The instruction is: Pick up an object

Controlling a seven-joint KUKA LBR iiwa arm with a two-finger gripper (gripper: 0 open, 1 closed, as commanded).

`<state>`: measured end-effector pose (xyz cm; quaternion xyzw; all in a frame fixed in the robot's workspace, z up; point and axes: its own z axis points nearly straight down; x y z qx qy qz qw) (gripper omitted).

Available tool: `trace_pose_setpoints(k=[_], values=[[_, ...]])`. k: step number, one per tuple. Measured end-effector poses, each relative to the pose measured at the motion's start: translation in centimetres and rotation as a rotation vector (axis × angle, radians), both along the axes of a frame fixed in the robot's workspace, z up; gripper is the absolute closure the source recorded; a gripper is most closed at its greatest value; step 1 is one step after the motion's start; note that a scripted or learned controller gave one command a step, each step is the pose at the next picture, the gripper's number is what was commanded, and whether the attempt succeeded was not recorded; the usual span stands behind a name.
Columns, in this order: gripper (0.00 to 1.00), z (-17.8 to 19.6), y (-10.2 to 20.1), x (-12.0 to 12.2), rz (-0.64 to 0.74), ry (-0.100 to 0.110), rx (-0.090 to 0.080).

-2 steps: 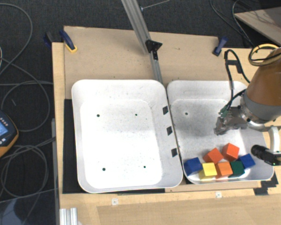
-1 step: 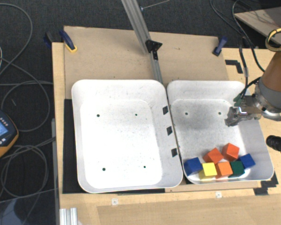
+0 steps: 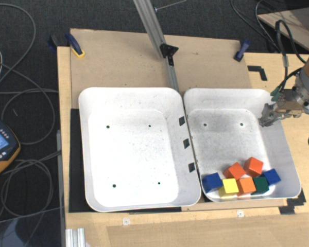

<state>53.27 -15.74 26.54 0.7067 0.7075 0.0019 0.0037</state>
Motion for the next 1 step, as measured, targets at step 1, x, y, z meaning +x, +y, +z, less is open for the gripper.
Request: trace_pose_setpoints(k=[1], values=[[1.0,2.17,0.01,0.09,0.0,0.004,0.001]])
